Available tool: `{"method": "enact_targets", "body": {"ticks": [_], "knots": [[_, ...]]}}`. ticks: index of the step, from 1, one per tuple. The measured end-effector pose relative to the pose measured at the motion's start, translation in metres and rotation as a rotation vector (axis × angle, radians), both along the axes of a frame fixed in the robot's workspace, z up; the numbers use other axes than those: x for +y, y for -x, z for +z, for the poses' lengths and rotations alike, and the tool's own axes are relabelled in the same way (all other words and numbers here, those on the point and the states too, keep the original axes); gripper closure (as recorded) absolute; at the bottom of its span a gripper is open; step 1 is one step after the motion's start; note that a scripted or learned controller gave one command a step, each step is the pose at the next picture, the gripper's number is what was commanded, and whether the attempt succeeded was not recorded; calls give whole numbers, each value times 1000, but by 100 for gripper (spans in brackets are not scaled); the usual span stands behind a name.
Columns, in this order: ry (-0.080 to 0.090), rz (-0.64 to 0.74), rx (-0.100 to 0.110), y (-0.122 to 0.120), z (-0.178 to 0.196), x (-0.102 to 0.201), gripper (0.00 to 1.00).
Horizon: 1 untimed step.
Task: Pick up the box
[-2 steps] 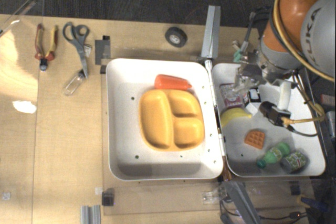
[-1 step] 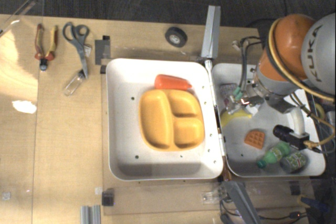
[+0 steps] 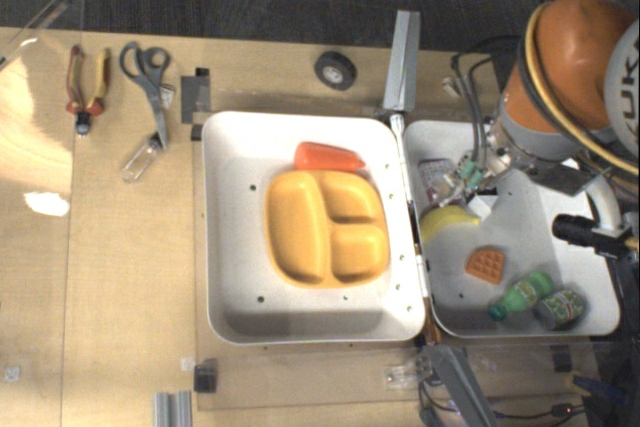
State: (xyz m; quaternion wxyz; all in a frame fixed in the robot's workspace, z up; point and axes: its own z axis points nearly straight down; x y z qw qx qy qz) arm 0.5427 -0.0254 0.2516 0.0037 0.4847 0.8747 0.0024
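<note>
A small pale box with purplish print (image 3: 433, 177) lies in the back left part of the right bin (image 3: 590, 320). My gripper (image 3: 470, 173) hangs low over that bin, just right of the box, with the arm's orange band (image 3: 560, 65) above it. The gripper's tip partly covers the box's right edge. Whether it touches the box is unclear.
The right bin also holds a yellow round fruit (image 3: 448, 220), an orange waffle piece (image 3: 485, 265), a green bottle (image 3: 520, 295) and a dark can (image 3: 560, 307). The left bin (image 3: 230, 215) holds a yellow divided tray (image 3: 325, 225) and a red-orange item (image 3: 328, 156). Scissors (image 3: 150, 85) and pliers (image 3: 85, 85) lie on the bench at left.
</note>
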Motion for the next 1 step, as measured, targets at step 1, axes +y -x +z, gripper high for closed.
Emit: {"method": "enact_targets", "body": {"ticks": [1], "knots": [[-4, -483, 3, -9, 24, 33, 100]]}}
